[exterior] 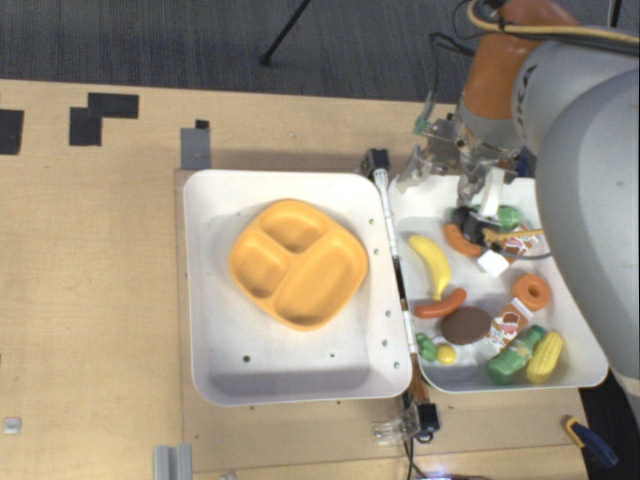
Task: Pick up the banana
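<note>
The gripper (468, 203) hangs over the 12 o'clock part of the right bin (415, 213). I cannot tell whether it is wide or narrow. The banana (431, 264) lies in that bin near its left wall, at about 7 o'clock from the gripper, with a red sausage (440, 306) just beside its 6 o'clock end. This looks like the approach step. The next move calls for shifting toward 7 o'clock, centring over the banana, squaring across its curve and then descending.

Yellow banana (431, 264) (curved, seemingly lying flat) in right bin's left half.
</note>
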Tool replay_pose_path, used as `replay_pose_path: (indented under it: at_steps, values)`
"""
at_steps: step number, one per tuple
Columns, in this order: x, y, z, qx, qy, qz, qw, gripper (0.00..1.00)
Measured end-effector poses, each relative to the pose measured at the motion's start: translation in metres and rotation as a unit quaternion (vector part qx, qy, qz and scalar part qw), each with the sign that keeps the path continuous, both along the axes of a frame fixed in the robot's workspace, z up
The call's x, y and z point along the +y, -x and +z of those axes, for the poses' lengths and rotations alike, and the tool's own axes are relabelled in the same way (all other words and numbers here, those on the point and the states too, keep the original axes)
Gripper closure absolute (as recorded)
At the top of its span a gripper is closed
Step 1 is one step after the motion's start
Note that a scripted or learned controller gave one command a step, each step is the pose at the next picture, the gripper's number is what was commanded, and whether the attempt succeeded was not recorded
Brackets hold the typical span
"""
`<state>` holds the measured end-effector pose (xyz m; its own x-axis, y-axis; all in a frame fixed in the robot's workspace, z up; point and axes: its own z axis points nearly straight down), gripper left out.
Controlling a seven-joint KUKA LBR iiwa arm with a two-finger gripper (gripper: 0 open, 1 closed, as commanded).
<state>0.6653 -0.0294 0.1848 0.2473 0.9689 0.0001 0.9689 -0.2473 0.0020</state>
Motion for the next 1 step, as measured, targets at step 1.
replay_pose_path:
  at_steps: [1]
  values:
    - [-0.0180, 0.0598, -0.0005, 0.000, 0.0005, 0.207, 0.9784, 0.00]
